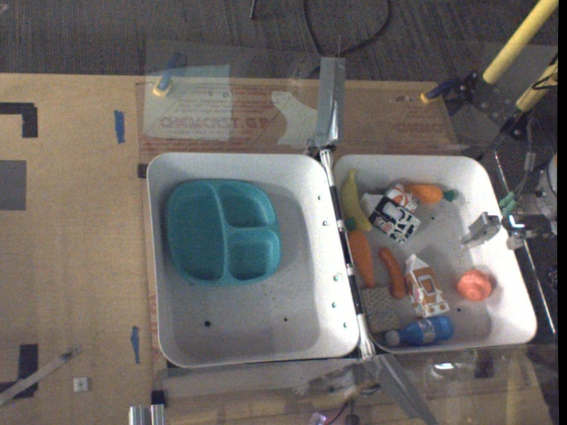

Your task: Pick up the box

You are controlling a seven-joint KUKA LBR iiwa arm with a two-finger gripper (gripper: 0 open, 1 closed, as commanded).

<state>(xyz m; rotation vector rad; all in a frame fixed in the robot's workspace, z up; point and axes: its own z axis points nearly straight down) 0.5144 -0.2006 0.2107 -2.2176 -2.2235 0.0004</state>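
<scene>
Our gripper (485,228) hovers at the right bin's (514,330) right edge; we cannot tell its state. The black-and-white box (395,219) lies well to its left, near the bin's upper middle, long axis running diagonally toward lower right.

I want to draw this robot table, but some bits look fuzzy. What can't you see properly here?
- Grey metal end effector, camera view: too small and blurred to judge its fingers.
- Small white carton box with orange print: print too small to read.
- Black-and-white patterned box: pattern blurred.
- Blue plastic bottle: label unreadable.
- Grey arm: cut off by the right edge.
</scene>
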